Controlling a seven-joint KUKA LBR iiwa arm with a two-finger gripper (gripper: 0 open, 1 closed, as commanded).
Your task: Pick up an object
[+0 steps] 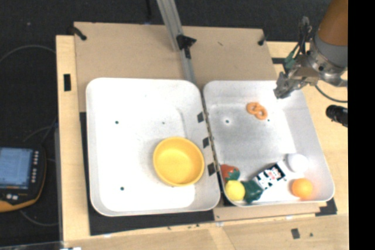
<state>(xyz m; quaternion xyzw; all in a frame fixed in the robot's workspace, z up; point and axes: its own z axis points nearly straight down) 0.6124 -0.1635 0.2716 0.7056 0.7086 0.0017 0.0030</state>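
My gripper (283, 89) hangs over the far right corner of the right bin (246, 137), a short way right of a small orange pretzel-shaped piece (256, 109); nothing shows between its tips. Along the bin's near edge lie a yellow ball (235, 189), a red piece (229, 173), a dark green piece (252, 191), a black-and-white patterned block (270, 176), a white object (296, 162) and an orange ball (302, 188). A yellow bowl (178, 160) rests in the left bin (123, 126), near its right wall.
A slanted metal pole (167, 6) rises behind the bins, its foot near the divider. A handheld pendant (19, 177) lies off the bench at the left. Cardboard (135, 50) backs the bins.
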